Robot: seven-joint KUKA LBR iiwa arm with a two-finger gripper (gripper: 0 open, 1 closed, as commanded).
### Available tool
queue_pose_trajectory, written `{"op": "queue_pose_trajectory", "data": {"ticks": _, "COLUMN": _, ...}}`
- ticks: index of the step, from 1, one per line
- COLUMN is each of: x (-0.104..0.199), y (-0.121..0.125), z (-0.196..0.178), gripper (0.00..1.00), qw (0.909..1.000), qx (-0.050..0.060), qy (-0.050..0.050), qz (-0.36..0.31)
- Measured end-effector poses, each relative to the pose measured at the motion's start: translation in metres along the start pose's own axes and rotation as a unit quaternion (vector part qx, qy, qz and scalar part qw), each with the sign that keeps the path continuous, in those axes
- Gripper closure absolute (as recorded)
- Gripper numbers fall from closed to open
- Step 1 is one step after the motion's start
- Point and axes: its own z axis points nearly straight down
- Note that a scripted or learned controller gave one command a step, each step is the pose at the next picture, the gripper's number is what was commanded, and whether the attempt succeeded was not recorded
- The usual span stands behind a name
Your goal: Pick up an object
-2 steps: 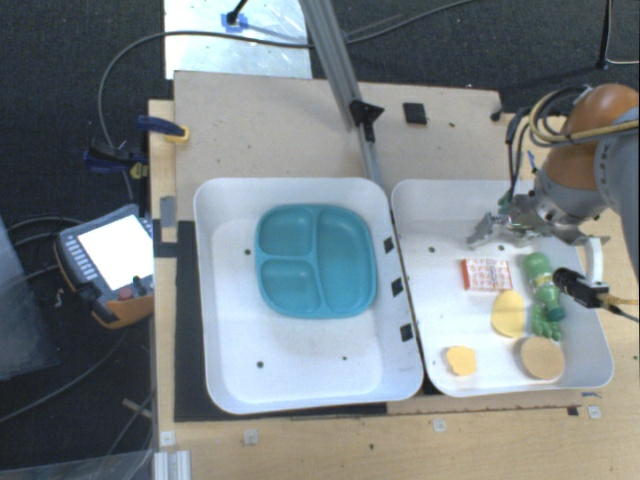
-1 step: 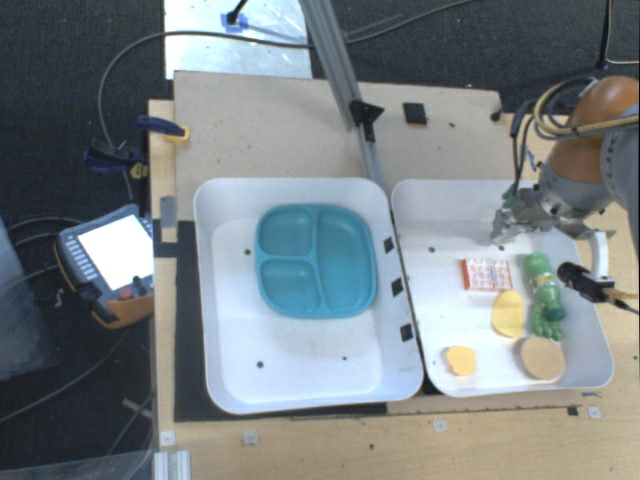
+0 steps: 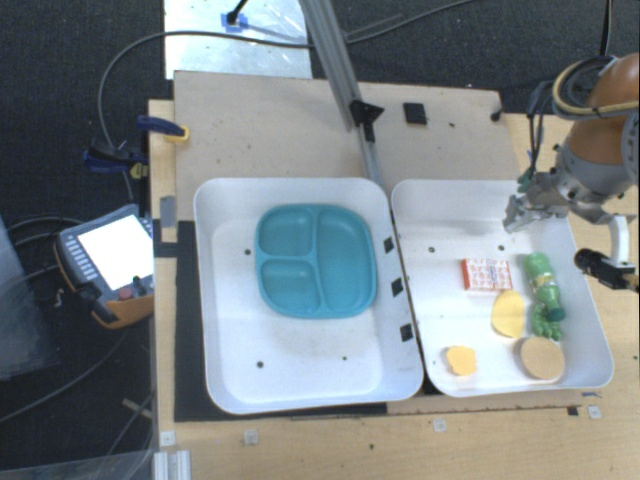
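White plastic bins sit side by side on the counter; the right bin (image 3: 430,298) holds a red-patterned packet (image 3: 487,274), a green bottle (image 3: 543,293), and yellow pieces. The hand (image 3: 522,211) hovers over that bin's far right corner, holding nothing. The approach step seems underway: next it must shift toward an item and descend.

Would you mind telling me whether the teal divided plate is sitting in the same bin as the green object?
No, the teal divided plate lies in the left bin, while the green object lies in the right bin.
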Motion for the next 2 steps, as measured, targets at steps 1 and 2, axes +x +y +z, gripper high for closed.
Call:
{"op": "queue_pose_trajectory", "data": {"ticks": 1, "x": -0.003, "y": 0.007, "z": -0.046, "gripper": 1.0, "qw": 1.0, "qx": 0.0, "qy": 0.0, "qz": -0.001}}
{"op": "queue_pose_trajectory", "data": {"ticks": 2, "x": 0.001, "y": 0.015, "z": -0.093, "gripper": 1.0, "qw": 1.0, "qx": -0.001, "qy": 0.0, "qz": -0.001}}
